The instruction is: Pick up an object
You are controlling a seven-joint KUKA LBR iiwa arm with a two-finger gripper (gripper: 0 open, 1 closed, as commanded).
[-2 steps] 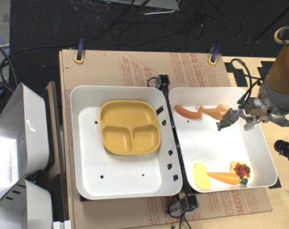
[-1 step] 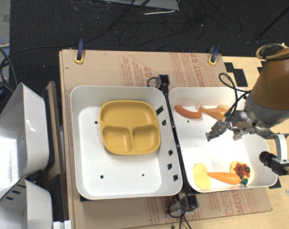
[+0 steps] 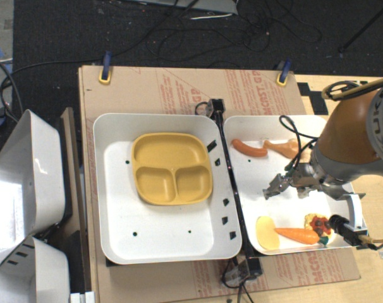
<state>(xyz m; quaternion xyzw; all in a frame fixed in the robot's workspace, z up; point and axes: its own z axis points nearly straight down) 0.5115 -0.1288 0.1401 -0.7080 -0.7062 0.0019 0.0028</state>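
The gripper (image 3: 279,187) is seen low over the middle of the right bin (image 3: 248,232), its dark fingers pointing toward the view's left; whether they are parted or closed cannot be told, and nothing is seen between them. A sausage (image 3: 248,148) lies up and to the left of the gripper, near the bin's far wall, with a pale orange piece (image 3: 285,148) just beside it on the right. A carrot (image 3: 297,235) is placed below the gripper, near the bin's front wall, its thick end touching a yellow disc (image 3: 265,231) and its tip beside a small multicoloured item (image 3: 317,223). Five objects are thus counted in the right bin, one of each kind. In the left bin (image 3: 115,232) one yellow compartment plate (image 3: 172,168) is set, with three hollows. Both bins are borne on a brown cardboard sheet (image 3: 172,84) held by two clamps (image 3: 105,68) at its far edge. Dark speckled floor and loose cables (image 3: 147,33) are seen beyond
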